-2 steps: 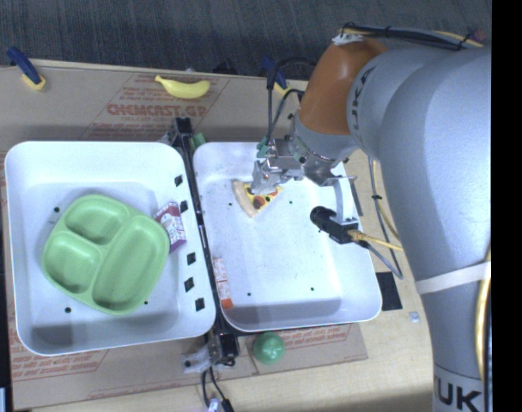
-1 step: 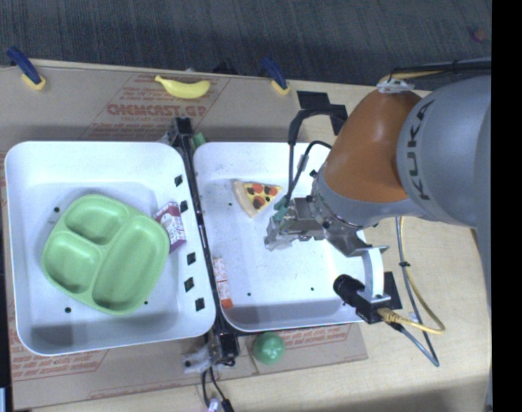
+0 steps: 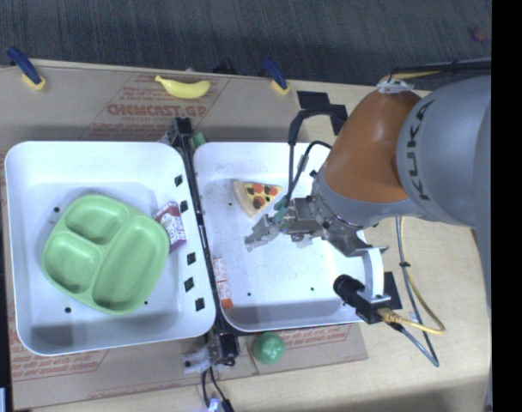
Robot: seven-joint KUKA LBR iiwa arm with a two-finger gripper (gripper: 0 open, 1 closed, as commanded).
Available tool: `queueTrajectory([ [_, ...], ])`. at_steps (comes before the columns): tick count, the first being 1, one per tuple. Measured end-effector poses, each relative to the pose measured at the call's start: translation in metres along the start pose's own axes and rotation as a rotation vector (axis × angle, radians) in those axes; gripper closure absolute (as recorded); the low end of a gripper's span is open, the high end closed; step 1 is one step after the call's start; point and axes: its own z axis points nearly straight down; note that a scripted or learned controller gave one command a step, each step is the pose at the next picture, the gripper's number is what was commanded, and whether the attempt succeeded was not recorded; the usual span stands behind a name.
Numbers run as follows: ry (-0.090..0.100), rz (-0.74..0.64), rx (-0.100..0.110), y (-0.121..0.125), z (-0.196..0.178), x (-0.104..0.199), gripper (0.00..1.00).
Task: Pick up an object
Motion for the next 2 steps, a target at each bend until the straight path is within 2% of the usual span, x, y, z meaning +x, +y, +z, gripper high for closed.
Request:
queueTrajectory([
  [2, 0.0, 0.0, 0.0, 0.0, 0.0, 0.0, 0.0],
])
